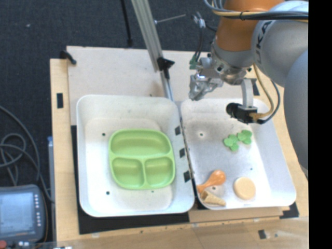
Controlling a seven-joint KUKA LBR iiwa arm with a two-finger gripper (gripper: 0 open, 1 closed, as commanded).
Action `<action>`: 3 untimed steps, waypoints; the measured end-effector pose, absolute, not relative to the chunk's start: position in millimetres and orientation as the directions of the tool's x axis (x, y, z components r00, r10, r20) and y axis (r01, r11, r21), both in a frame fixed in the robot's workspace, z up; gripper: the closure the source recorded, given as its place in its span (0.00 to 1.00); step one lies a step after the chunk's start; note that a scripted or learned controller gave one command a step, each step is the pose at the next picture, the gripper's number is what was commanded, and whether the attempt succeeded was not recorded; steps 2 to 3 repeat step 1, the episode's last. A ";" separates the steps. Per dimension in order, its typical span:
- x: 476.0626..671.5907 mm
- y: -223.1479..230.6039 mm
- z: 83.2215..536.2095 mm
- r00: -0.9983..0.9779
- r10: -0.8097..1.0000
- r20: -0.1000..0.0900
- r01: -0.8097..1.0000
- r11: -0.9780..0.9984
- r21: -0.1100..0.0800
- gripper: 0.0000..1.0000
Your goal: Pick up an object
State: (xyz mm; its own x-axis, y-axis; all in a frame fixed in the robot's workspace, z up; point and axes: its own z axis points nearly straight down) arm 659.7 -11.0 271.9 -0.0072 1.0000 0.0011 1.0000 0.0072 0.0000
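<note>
Camera view: gripper (198,91) at right bin's (275,154) far-left corner, grasp state unclear; green toy (237,139) lies nearer and rightward, well apart.

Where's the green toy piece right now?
The green toy piece lies in the right bin, toward its far side, beyond the round tan disc.

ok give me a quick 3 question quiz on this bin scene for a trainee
1. True or false: the green divided plate lies in the left bin.
2. Which sits nearest the right bin's front rim? A) green leafy piece B) round tan disc C) gripper
3. Fill in: the orange spoon-like piece lies to the ___ of the disc in this view.

Key: 1 true; 2 B; 3 left
</note>
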 end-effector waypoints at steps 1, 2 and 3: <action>655.5 38.9 251.0 -0.007 1.000 0.001 1.000 0.007 -0.002 1.00; 655.5 38.9 251.0 -0.007 1.000 0.001 1.000 0.007 -0.002 1.00; 655.5 38.9 251.0 -0.007 1.000 0.001 1.000 0.007 -0.002 1.00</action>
